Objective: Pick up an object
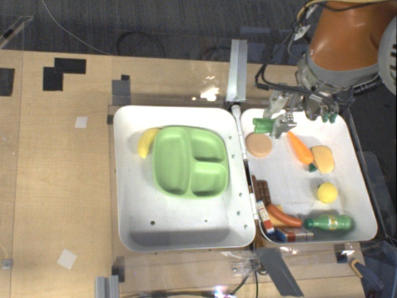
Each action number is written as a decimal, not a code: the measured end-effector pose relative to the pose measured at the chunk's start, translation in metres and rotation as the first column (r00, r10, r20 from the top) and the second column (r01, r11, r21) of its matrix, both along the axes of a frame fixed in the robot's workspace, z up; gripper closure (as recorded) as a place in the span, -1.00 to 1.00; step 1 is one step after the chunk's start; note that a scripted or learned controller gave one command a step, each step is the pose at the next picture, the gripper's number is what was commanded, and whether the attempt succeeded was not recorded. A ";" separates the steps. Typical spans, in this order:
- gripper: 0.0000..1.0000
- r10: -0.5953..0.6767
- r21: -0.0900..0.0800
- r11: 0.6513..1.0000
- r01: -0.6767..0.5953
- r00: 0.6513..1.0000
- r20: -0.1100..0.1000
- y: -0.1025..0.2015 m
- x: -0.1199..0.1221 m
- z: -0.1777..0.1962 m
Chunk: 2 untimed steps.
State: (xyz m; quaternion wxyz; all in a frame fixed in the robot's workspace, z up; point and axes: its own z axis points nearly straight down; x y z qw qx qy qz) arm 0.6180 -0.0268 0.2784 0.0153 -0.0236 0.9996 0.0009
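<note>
My gripper (280,120) hangs over the far left corner of the right bin (366,216), below the orange band of the arm. A small green object (262,126) lies right beside it on its left, partly covered by it. Just in front sits a round tan cookie (259,145). An orange carrot (300,148) lies to the gripper's right, with a yellow-orange bread piece (322,158) past it. I cannot make out anything held by the gripper.
The right bin also holds a lemon (327,193), a green bottle (327,222), a sausage (283,216) and a brown chocolate bar (262,192). In the left bin (133,228) lie a green divided plate (189,161) and a banana (146,143).
</note>
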 end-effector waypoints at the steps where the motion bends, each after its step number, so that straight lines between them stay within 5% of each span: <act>1: 1.00 -0.053 -0.001 0.999 0.053 0.998 -0.022 -0.025 0.052 -0.014; 2: 1.00 -0.049 0.000 0.999 0.049 0.999 -0.007 -0.023 0.055 0.002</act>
